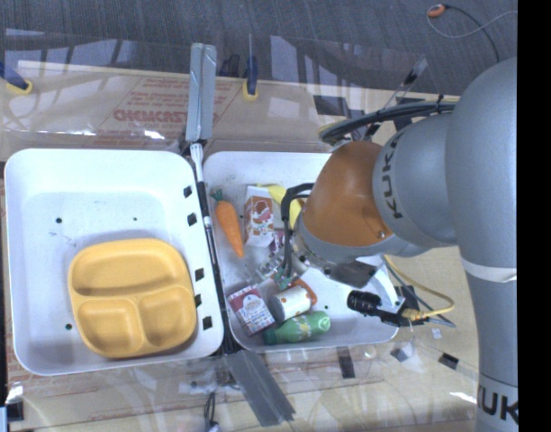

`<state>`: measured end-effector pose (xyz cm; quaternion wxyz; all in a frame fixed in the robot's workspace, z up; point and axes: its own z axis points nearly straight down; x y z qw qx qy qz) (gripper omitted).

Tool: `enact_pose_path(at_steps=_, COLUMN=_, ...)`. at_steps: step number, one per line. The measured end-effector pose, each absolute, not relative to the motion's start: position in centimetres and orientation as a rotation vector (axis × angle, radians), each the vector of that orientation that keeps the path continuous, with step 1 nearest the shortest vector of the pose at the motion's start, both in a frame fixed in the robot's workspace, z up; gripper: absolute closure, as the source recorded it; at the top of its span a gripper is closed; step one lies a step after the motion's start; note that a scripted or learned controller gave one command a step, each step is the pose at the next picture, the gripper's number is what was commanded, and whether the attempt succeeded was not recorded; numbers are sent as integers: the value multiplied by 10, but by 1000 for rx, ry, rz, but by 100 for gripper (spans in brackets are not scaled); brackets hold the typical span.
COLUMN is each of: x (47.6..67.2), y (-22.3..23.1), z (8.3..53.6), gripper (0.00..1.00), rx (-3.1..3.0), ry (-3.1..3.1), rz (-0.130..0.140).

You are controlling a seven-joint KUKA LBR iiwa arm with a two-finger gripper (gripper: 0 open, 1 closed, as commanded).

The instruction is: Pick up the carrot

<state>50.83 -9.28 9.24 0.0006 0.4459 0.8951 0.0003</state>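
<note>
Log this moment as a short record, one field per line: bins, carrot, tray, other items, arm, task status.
bins: two white bins side by side, left bin, right bin
carrot: lying in the right bin near its left wall, apart from the gripper
tray: yellow, three compartments, in the left bin
other items: snack packet, green bottle, small red box, all in the right bin
arm: over the right bin, wrist covering its middle
task status: carrot not yet picked up

Carrot point(228, 227) open above, bin wall point(206, 228) left, packet point(259, 217) right.
</note>
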Motion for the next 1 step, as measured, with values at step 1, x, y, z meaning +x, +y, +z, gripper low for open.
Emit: enact_pose_path(at_steps=1, x=509, y=-92, z=102, gripper=100, rx=1394, ry=2815, rz=1)
